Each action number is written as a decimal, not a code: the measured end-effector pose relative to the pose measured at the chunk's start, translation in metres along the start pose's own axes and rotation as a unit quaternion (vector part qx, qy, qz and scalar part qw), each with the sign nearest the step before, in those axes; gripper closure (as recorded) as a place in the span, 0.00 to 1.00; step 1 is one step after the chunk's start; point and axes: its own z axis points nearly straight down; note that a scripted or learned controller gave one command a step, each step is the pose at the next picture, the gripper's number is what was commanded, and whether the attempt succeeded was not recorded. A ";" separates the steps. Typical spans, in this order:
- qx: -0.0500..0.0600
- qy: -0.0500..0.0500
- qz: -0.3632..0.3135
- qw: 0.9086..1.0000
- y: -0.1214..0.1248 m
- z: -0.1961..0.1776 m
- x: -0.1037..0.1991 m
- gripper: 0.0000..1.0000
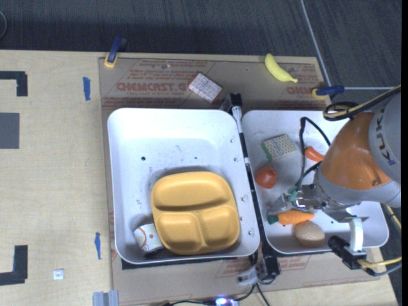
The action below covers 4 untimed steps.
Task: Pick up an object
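My gripper [292,201] hangs low over the right bin [376,234], on the grey arm with its orange band [354,158]. Just under and in front of it lies an orange carrot with a green end [294,217], very close to the gripper tip. A brown, potato-like lump [310,234] rests in front of the carrot. A red tomato [266,176] sits to the gripper's left, and a green dotted block [280,146] lies toward the back. Another orange piece [313,153] pokes out beside the arm.
The left bin [127,139] holds a yellow divided tray [194,210] and a small white and orange cup [147,236] at its front left. Behind the bins lie a yellow banana [279,69] and a patterned block [204,87]. Cables run along the bins' divider.
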 end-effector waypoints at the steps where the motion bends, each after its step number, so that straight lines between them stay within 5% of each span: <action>1: 0.000 0.000 0.000 1.000 0.000 0.000 0.000 0.00; 3: 0.000 0.000 -0.001 1.000 0.001 0.000 0.000 0.00; 4: -0.002 0.000 -0.001 1.000 0.002 -0.010 0.001 1.00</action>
